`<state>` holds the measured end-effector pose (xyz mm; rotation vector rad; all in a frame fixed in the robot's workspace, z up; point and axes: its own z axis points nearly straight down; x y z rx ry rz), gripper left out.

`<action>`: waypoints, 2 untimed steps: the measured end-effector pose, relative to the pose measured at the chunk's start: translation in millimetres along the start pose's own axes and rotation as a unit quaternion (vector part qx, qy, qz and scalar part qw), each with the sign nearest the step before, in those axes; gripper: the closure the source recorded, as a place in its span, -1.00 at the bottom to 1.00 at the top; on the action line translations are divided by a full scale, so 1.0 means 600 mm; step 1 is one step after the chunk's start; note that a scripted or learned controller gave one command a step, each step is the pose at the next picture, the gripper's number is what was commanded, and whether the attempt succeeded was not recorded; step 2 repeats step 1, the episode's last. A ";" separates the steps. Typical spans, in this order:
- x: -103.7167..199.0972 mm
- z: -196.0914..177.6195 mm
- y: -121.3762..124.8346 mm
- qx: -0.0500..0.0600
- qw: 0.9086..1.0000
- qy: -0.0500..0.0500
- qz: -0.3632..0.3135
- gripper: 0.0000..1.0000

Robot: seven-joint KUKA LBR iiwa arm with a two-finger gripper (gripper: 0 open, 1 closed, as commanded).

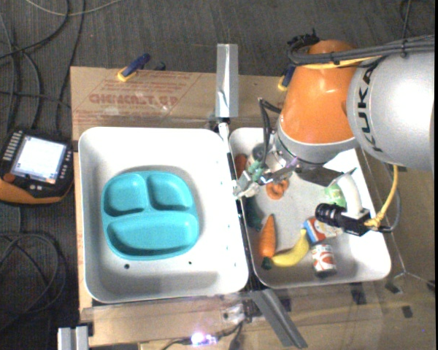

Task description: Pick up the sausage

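The camera view shows us the end effector [257, 173] low in the right bin [372, 265], at its upper left corner beside the wall shared with the left bin [91, 217]. We cannot tell how it stands, because the arm [328, 108] covers most of it. A small dark reddish piece at the wall just above it [240, 162] may be the sausage, but we are not sure, and we see nothing lifted, so we judge the pick as not yet done: the grasp and the lift are left. We count two bins, one blue tray [152, 214] with three compartments in the left bin, and in the right bin one carrot [267, 235], one banana [293, 251], one small can [323, 259] and some more items partly hidden.
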<state>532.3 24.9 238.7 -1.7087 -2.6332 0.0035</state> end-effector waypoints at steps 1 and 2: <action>0.100 -0.040 0.029 -0.002 0.986 -0.001 -0.166 1.00; 0.100 -0.040 0.029 -0.002 0.986 -0.001 -0.166 1.00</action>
